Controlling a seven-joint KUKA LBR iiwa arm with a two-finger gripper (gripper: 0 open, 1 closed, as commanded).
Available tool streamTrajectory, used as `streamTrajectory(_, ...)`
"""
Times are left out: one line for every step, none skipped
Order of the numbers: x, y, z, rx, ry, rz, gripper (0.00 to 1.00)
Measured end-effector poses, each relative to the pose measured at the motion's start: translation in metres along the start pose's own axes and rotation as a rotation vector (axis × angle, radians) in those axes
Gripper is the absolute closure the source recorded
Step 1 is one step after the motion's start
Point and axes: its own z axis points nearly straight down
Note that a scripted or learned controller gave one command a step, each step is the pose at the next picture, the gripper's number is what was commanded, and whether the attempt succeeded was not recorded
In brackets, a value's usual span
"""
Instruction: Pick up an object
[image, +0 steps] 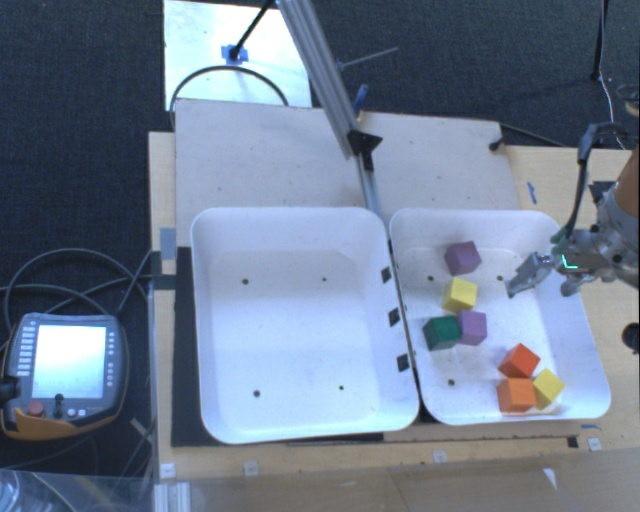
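Blocks are the business, and none of them has left the right-hand shallow white plastic bin (572, 330), which I take as the landmark for everything else. Far to its left, off the wooden counter (440, 150), sits an orange-edged teach pendant with a pale screen (62, 372). Just beside the landmark on its left lies the second shallow white plastic bin (300, 240), the two rims touching along a line of small black clips.

Inside the landmark bin, toward its left half, a green cube (441, 331) sits against a small purple cube (472, 326), with a yellow cube (461, 294) just behind them and a larger purple cube (462, 257) further back. Near the front right corner of the bin, two orange blocks (518, 378) crowd a second yellow cube (547, 386).

Over the bin's right rim hangs the metal two-finger gripper (543, 272), reaching in from the right. Its jaws look spread and released, with nothing between them.

By my reading the pick is not yet begun in earnest: every block rests on the bin floor, so approach, closing and lift all remain.
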Motion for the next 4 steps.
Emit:
streamTrajectory(0.001,-0.001,0.041,0.004,0.001,0.002,0.00)
streamTrajectory(-0.008,-0.001,0.100,0.006,0.001,0.003,0.00)
streamTrajectory(0.002,-0.006,0.153,0.007,0.002,0.001,0.00)
streamTrajectory(0.001,-0.004,0.139,-0.001,-0.001,-0.001,1.00)
